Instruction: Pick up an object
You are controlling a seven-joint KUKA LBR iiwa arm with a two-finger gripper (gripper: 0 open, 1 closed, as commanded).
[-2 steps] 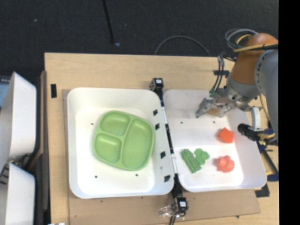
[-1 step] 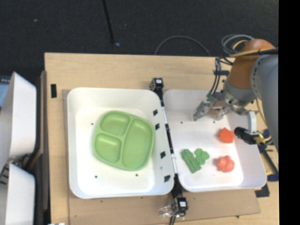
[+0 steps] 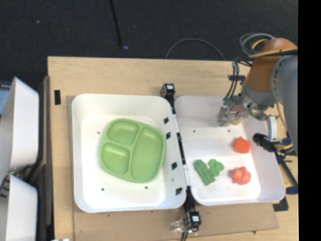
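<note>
The tool (image 3: pixel 229 115) hovers over the far part of the right bin (image 3: pixel 200 114); its opening state cannot be determined, and nothing shows in its grasp. The orange object (image 3: pixel 242 144), red object (image 3: pixel 241 175) and green object (image 3: pixel 208 170) lie in the right bin, nearer the camera than the tool. The tool's details are blurred.

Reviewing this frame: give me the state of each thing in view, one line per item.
gripper: over the right bin's far part, nothing seen between its fingers.
green divided plate: flat in the left bin.
orange piece: lying in the right bin.
red piece: lying there too.
green piece: lying near the divider.
</note>
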